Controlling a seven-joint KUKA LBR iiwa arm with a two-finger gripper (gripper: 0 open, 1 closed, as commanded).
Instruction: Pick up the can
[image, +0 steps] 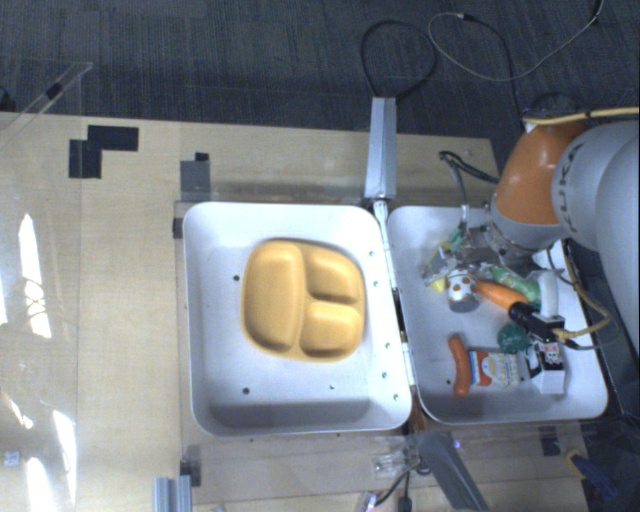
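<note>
In the right bin (432, 395), a small can (497, 368) with a white and orange label lies on its side near the front. My gripper (450, 262) hangs low over the back left of that bin, below the orange-banded wrist (525, 185). It sits among small green and yellow pieces, well behind the can and apart from it. Clutter around the tip hides how the gripper stands.
An orange carrot (505, 293), a small round grey piece (460, 291), a red sausage (459, 365), a dark green item (520, 335) and a small white box (548, 368) crowd the right bin. The left bin (210, 390) holds a yellow divided plate (303, 297).
</note>
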